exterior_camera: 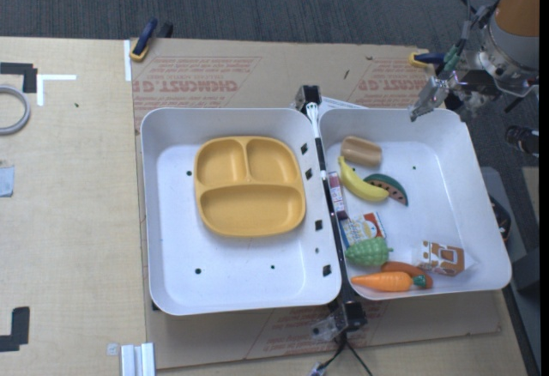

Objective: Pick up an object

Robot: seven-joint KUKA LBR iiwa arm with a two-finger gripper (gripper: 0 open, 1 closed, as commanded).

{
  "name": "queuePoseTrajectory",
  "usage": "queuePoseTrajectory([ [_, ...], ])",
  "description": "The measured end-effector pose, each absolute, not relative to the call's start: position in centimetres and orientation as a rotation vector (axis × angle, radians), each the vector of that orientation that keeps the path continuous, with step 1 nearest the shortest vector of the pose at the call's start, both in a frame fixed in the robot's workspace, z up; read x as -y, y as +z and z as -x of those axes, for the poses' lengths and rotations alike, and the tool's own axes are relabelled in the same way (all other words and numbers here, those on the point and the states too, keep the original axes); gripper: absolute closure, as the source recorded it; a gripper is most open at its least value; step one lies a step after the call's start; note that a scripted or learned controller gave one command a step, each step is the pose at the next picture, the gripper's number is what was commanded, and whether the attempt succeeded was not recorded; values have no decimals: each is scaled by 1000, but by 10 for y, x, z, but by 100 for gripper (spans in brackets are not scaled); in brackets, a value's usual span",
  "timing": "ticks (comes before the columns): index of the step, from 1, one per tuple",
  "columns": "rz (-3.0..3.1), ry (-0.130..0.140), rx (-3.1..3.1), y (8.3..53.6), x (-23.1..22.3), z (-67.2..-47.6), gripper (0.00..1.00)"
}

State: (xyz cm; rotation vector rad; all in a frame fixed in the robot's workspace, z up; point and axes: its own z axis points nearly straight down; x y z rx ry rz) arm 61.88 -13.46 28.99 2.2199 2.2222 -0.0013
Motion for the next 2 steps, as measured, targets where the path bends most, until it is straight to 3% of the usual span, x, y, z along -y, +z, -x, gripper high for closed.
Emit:
queuePoseTrajectory([
  [1,-1932,-1,-2478,92,98,-592,0],
  [2,-1930,5,-2468,105,100,-595,100],
])
